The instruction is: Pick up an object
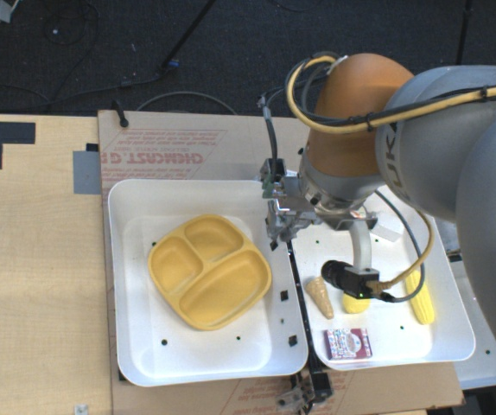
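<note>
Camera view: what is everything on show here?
bins: 2, white, side by side
divided plate: 1, yellow, in the left bin
cone: 1, tan, right bin, near the divide
corn cob: 1, yellow, right bin, right side
packet: 1, pink and white, right bin, front
small lump: 1, yellow, between cone and corn cob, partly hidden
cardboard: 1, brown, under the bins
arm: 1, grey and orange, reaching from the right
gripper: 1, dark, above the bins' shared edge

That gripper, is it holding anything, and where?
Nothing seems held: the gripper hangs where the left bin meets the right bin; the yellow tray and corn lie loose inside them.
</note>
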Tool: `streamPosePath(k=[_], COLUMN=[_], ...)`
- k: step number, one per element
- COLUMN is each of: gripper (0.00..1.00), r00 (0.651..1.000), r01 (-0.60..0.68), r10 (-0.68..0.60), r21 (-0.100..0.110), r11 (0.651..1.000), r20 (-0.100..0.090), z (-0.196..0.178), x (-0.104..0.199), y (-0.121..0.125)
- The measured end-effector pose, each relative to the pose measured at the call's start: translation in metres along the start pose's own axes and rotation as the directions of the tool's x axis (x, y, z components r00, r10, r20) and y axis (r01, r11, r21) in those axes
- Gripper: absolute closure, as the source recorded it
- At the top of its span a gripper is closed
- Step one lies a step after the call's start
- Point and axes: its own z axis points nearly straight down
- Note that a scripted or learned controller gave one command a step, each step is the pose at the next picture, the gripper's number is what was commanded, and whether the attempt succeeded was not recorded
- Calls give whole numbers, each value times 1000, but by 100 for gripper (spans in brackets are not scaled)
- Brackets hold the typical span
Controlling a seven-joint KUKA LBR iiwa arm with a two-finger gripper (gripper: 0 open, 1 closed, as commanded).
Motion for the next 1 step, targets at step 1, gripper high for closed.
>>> streamPosePath(k=[1], gripper=[100], r00=[1000], r01=[-1], r10=[1], r21=[3], r11=[1000], r20=[1], z=[17], x=[46], y=[3])
